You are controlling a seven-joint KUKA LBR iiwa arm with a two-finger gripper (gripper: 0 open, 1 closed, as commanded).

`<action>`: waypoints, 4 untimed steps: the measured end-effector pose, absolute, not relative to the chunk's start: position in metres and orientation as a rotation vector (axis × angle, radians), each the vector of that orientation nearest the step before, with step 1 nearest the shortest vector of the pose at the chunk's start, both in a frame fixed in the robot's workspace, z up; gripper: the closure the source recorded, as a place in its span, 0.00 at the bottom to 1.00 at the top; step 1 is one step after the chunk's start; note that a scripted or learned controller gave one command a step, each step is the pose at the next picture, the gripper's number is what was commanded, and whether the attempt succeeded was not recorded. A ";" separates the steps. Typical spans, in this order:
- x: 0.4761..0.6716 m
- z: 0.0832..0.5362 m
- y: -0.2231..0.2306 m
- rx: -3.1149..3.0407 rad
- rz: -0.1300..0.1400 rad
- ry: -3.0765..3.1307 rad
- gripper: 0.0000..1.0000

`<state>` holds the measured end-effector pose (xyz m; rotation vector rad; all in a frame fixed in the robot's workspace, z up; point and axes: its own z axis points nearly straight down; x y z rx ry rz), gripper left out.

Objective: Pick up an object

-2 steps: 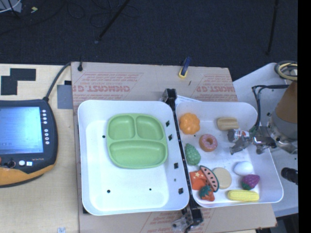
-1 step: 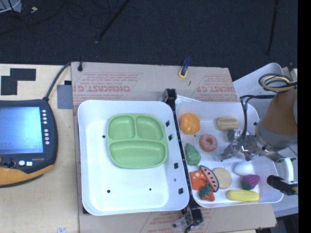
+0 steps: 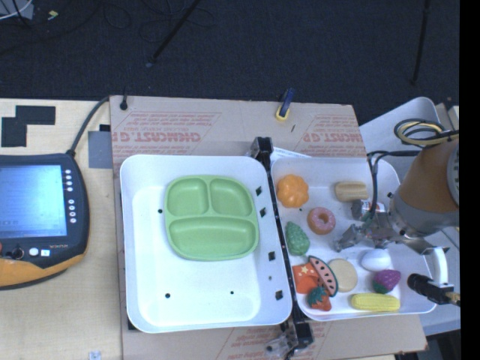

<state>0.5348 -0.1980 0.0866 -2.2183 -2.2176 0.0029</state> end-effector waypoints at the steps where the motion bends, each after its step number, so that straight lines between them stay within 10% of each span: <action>1: 0.535 0.098 -0.200 -2.222 0.002 -2.215 1.00; 4: 0.538 0.227 -0.194 -2.219 0.000 -2.222 1.00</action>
